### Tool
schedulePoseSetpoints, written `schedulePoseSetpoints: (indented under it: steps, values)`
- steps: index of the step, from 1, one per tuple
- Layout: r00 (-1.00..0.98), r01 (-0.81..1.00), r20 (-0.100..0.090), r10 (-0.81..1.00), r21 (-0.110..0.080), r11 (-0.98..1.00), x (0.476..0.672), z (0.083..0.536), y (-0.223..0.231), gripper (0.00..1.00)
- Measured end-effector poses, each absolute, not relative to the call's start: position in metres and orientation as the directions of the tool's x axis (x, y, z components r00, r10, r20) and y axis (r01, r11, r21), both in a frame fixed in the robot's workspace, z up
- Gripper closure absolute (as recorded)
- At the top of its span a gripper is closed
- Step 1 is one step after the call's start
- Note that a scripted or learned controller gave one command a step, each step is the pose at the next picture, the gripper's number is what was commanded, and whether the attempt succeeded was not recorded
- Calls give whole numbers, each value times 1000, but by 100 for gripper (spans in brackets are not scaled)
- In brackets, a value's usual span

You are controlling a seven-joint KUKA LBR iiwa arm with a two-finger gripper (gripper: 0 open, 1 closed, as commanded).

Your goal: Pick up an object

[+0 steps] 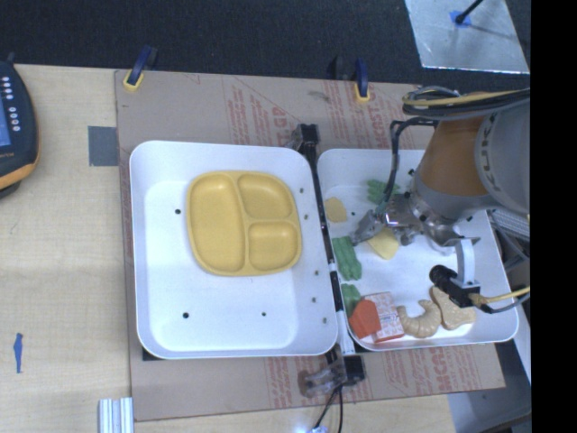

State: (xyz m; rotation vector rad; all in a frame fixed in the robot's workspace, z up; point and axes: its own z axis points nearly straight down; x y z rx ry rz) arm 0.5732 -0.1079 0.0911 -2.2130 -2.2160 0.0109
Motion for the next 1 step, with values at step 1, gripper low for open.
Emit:
schedulePoseSetpoints:
  steps: [1]
  values:
    - [-6,1000,-1,1000,3,6,624,112,-107,0]
